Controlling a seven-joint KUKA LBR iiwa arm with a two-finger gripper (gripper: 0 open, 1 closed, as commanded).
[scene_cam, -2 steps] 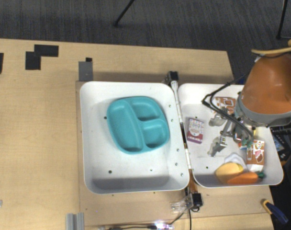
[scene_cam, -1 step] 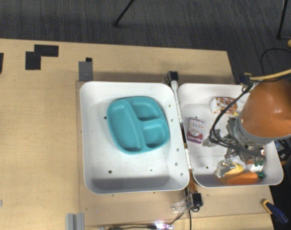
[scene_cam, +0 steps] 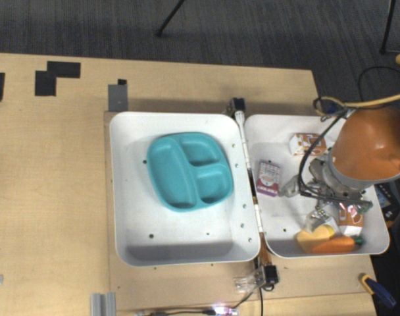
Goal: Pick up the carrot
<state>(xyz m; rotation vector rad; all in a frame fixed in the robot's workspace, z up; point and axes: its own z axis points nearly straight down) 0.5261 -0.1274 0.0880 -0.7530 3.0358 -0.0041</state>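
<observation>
1. The gripper (scene_cam: pixel 324 214) hangs low in the right bin (scene_cam: pixel 279 127); whether it is spread or closed cannot be determined from this angle.
2. The carrot (scene_cam: pixel 333 245) lies just nearer, at the near wall, touching a yellow item (scene_cam: pixel 315 234) (type unclear).
3. Judgement: not lifted; grasp and raise remain.
4. The left bin (scene_cam: pixel 131 196) holds a teal divided plate (scene_cam: pixel 188 170).

The grey arm with its orange band (scene_cam: pixel 371 143) is cut off by the frame's three o'clock edge and covers part of the right white bin (scene_cam: pixel 279 127). The two-finger gripper (scene_cam: pixel 324 214) is too tangled in cables to read. The small purple-and-white packet's (scene_cam: pixel 268 178) print is illegible.
</observation>
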